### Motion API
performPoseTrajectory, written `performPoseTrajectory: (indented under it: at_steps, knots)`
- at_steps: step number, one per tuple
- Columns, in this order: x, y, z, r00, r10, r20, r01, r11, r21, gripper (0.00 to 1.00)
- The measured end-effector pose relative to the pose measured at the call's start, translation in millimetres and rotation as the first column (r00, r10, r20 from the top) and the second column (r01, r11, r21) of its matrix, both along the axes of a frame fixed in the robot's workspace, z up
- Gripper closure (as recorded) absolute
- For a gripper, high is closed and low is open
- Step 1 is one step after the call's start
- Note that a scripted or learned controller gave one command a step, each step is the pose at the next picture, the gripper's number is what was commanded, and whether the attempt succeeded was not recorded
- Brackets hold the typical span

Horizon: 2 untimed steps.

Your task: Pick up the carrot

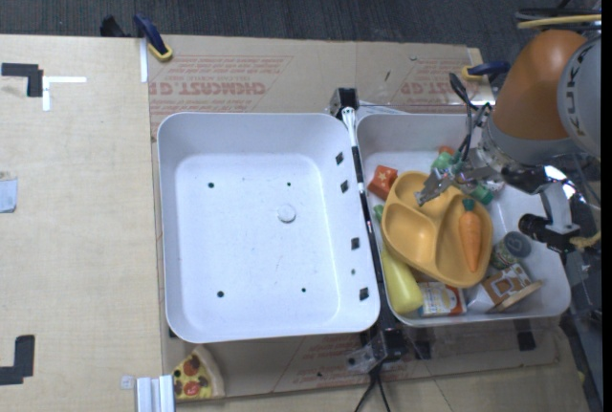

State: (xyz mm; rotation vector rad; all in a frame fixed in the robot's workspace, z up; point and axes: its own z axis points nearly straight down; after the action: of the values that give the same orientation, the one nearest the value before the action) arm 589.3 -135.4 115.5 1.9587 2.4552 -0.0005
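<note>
Carrot [470, 239]: lying in yellow dish [421, 230], right bin [550, 300], just below and right of the jaws | Jaws [438, 189]: over the dish's upper rim, apparently narrow, nothing seen between them; view poor | Risk: descent here catches the rim, tipping the dish and rolling the carrot away.

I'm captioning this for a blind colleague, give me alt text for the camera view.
A carrot lies in a yellow divided dish in the cluttered right bin, with the gripper over the dish's upper rim. The left bin sits beside it.
</note>
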Motion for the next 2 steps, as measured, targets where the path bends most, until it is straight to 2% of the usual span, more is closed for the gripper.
performPoseTrajectory:
  at_steps: [1,2]
  knots:
    - [22,-65,-23,0.995,-0.101,0.0,0.101,0.995,0.0,0.0]
    - [-59,-58,-18,0.976,-0.218,0.019,0.218,0.976,0.0,0.0]
